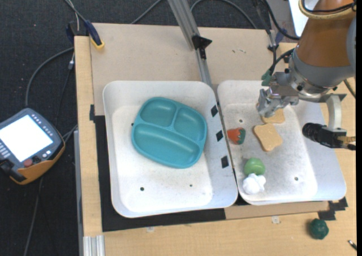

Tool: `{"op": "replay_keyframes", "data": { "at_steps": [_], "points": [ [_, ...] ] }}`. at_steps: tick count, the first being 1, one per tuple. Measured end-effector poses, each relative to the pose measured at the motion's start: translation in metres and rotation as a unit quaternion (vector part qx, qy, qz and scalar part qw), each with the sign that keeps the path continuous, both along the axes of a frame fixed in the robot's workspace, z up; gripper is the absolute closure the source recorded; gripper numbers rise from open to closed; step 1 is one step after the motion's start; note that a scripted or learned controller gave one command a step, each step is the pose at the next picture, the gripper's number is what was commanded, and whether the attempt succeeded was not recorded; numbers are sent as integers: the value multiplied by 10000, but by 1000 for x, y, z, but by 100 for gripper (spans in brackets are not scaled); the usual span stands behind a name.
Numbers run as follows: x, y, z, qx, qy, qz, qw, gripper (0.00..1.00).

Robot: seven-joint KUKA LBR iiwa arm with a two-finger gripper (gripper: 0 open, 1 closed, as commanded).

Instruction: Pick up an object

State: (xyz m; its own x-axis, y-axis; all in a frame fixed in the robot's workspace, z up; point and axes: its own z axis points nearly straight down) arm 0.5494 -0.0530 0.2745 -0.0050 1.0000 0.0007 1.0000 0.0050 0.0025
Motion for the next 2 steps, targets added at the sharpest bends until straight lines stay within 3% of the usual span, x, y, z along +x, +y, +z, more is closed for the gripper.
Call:
{"op": "replay_keyframes", "data": {
  "at_steps": [2],
  "points": [
    [30,103,-40,2,10,2,10000,100]
  ]
}}
